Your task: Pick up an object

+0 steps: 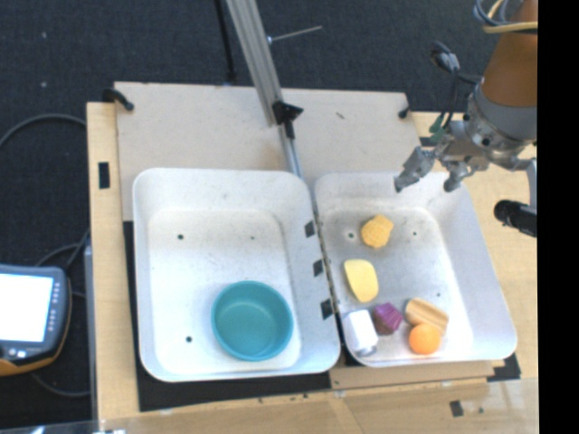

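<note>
Camera view, claw (pixel 427 174) spread open, above right bin (pixel 479 242) rim

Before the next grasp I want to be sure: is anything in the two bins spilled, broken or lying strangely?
Nothing stands out. The teal bowl sits upright in the left bin. The right bin holds small items lying separately or loosely clustered at its near end, none spilled. The claw hovers open above its far edge.

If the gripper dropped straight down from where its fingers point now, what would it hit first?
Probably bare floor at the back of the right bin, behind the round yellow piece. The open gripper hangs above that back edge; depth is unclear.
</note>
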Robot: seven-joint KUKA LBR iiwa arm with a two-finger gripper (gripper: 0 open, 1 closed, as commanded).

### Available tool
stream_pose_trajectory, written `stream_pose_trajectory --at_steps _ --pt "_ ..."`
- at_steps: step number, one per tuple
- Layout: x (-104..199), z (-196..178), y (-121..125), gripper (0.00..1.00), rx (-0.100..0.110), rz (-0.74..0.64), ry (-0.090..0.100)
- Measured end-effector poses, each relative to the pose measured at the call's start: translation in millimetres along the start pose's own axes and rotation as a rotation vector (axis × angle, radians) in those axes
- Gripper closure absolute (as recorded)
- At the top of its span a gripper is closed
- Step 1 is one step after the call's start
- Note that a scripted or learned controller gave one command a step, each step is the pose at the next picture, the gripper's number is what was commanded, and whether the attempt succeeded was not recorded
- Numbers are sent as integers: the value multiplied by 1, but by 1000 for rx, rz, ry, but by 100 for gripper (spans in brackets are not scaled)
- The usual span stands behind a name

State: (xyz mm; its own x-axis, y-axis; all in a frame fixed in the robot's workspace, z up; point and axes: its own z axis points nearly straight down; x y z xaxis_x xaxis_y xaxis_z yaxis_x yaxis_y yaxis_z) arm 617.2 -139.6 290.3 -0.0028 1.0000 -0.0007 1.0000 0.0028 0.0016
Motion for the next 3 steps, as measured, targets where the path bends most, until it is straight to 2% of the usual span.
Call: stream_pose_trajectory --at_steps 1,2,3 --pt "0 0 0 0 0 0 0" --pt "1 47 8 0 5 1 -1" --pt "-10 104 5 0 7 4 -1"
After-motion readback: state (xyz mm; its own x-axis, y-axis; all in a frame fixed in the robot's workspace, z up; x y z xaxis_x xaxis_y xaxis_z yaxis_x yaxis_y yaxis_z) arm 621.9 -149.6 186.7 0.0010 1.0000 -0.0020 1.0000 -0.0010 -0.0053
